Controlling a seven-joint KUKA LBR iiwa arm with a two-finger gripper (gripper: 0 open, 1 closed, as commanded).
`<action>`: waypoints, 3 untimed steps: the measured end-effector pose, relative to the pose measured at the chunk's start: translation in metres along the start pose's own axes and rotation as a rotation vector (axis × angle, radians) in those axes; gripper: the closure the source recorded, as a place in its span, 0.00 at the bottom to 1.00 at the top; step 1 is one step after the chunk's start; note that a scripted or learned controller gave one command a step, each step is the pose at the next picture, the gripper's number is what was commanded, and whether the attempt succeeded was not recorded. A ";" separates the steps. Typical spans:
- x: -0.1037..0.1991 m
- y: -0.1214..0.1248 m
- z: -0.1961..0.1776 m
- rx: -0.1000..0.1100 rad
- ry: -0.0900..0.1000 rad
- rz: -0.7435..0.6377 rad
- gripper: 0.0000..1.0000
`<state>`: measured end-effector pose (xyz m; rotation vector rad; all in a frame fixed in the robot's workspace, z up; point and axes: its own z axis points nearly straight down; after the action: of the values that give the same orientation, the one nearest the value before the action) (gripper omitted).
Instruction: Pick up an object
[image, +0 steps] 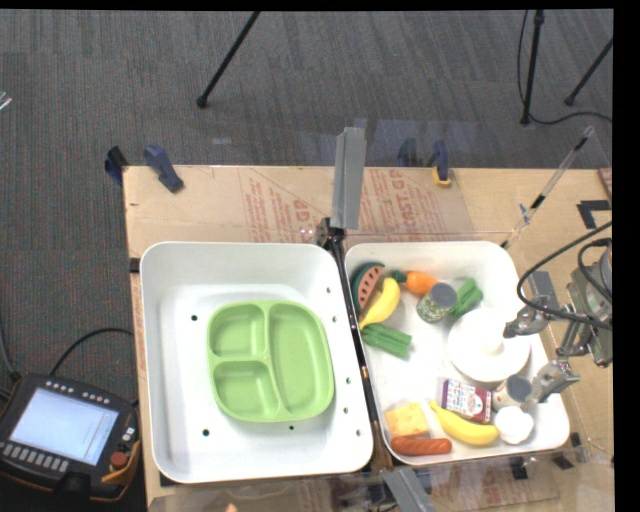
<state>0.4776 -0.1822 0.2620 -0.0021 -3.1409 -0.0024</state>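
The camera view shows the gripper (540, 352) at the right rim of the right bin (500, 255), two metal fingers (556, 378) seemingly spread apart with nothing seen between them — though they are small and partly blurred, so the gap is a hedge rather than a certainty. No object is held or plainly touched. The step in hand is judged to be the approach, with the pick not yet made. Nearest are a white round plate (488, 348), a small carton (464, 398), a banana (466, 424) and a white egg-like piece (515, 425). A descent over one of these, fingers straddling it, is called for next. The left bin (165, 275) holds a green divided tray (270, 360) — well apart.
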 end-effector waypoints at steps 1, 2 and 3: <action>-0.051 0.022 0.133 -0.002 0.009 0.219 0.00; -0.128 0.028 0.177 0.000 0.004 0.358 0.00; -0.159 0.106 0.174 0.000 -0.003 0.334 0.00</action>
<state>0.6370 -0.0759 0.0884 -0.5253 -3.0998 -0.0018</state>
